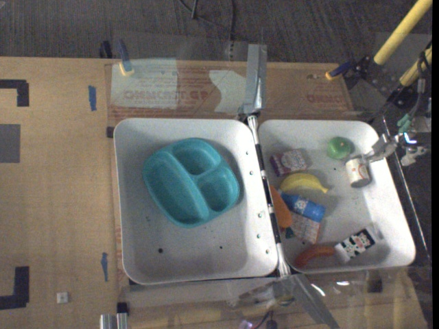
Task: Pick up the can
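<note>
From my remote station: the can (358, 171) lies tipped on its side near the far-right wall of the right bin (401, 214), just below a green lid (339, 147). The gripper (381, 147) sits touching or just beside the can's upper end; I cannot tell how its jaws stand, the view being blurred there. Risks as I judge them: a lying can may roll from a closing pinch toward the banana (304, 181), or the nearby wall may block one side.
</note>
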`<control>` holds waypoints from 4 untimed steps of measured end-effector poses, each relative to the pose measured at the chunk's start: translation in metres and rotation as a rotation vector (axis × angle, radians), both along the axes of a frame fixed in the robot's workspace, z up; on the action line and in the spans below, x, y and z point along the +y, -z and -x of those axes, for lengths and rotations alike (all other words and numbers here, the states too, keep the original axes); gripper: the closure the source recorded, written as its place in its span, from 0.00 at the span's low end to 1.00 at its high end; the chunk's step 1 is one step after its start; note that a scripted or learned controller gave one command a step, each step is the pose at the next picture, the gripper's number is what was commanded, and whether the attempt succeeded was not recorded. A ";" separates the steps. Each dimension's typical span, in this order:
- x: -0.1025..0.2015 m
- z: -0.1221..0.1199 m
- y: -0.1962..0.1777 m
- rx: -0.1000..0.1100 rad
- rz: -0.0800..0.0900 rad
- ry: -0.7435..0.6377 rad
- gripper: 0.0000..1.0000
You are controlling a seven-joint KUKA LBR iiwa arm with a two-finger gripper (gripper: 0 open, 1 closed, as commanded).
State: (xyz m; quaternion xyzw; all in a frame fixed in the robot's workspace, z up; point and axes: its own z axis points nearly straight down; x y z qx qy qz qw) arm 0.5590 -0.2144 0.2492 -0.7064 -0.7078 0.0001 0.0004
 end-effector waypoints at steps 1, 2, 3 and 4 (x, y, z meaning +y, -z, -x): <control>-0.007 -0.045 0.101 0.000 0.000 -0.040 0.00; 0.000 -0.058 0.152 -0.005 -0.007 -0.028 0.00; -0.003 -0.059 0.142 -0.006 0.000 -0.029 1.00; 0.058 -0.057 0.028 -0.004 0.002 0.013 1.00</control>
